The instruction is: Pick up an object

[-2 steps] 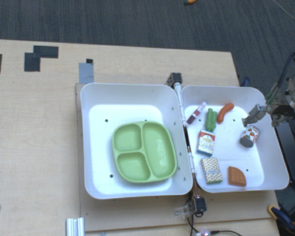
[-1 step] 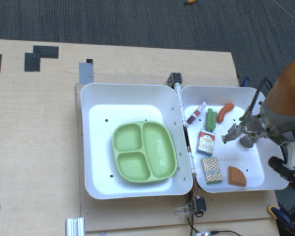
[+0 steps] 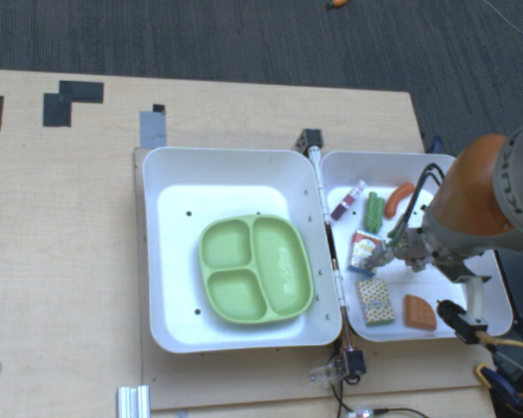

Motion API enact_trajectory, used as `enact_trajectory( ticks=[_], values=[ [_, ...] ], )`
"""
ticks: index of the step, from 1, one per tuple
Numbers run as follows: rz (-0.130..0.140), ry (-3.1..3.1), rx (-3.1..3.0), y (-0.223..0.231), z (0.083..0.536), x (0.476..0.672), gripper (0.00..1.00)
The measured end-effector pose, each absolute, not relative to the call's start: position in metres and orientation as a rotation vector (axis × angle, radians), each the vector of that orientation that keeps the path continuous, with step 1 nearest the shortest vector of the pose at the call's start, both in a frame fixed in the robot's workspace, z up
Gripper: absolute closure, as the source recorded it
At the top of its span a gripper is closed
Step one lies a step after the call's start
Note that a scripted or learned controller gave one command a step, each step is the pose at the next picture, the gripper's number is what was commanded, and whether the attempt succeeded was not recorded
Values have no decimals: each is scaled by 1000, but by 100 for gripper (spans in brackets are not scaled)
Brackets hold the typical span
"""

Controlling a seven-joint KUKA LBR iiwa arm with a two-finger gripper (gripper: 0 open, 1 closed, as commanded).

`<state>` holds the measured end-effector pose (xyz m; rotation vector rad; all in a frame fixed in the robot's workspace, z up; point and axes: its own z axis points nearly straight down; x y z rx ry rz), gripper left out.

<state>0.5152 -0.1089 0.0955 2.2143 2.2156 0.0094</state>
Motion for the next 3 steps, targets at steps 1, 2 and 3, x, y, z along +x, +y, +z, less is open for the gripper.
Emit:
enact_trajectory(
  ticks=[1,2,3],
  values=[
    [11,2215,2212,-84,87,490,0],
    [16,2213,2209,-84,98,492,100],
    [16,2213,2208,-84,98,492,0]
  ],
)
